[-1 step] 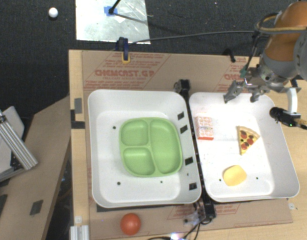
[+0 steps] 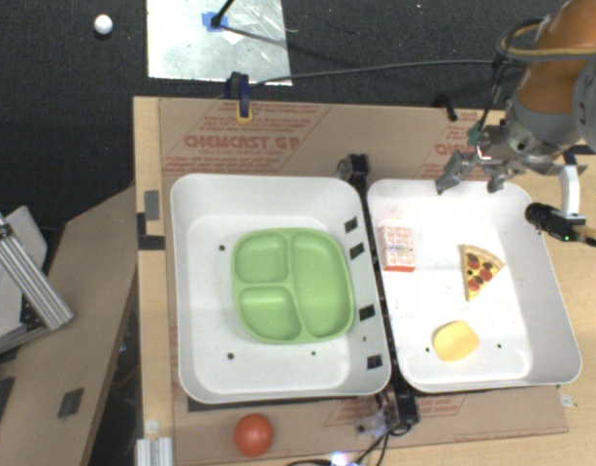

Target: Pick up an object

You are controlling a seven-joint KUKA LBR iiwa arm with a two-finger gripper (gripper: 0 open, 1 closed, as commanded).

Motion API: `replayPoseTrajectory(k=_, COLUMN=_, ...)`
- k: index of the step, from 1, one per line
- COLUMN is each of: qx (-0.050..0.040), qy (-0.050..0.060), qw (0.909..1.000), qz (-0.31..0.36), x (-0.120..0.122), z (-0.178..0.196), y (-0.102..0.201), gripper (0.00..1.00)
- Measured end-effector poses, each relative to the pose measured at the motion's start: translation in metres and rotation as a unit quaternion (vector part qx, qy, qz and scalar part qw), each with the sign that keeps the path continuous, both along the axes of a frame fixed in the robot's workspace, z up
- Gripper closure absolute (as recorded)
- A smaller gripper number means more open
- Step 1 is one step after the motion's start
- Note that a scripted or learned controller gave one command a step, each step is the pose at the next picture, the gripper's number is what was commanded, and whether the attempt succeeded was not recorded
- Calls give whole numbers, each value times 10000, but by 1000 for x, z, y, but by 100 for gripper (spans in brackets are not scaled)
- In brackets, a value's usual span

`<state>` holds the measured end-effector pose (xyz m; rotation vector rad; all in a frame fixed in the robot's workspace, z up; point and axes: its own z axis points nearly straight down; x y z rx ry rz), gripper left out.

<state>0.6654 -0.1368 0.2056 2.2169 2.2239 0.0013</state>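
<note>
In the right bin (image 2: pixel 531 357) lie three things: a small red and white packet (image 2: pixel 397 247) near its left wall, a pizza slice (image 2: pixel 479 270) at mid-right, and a yellow lump (image 2: pixel 454 340) toward the front. My gripper (image 2: pixel 471 176) hangs over the bin's far edge, above and behind the pizza slice, open, its two fingers spread with nothing between them.
The left bin (image 2: pixel 196 357) holds a green divided tray (image 2: pixel 291 284). A red ball (image 2: pixel 252 434) lies on the bench in front of the bins. A blue clamp (image 2: pixel 240 93) stands at the bench's far edge, and a grey frame (image 2: pixel 21 270) sits at the left.
</note>
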Motion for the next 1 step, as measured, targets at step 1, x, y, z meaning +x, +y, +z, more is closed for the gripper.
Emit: replayPoseTrajectory(k=1, qx=1, qy=10, qw=10000, qz=12, x=-1, z=-42, y=5, gripper=0)
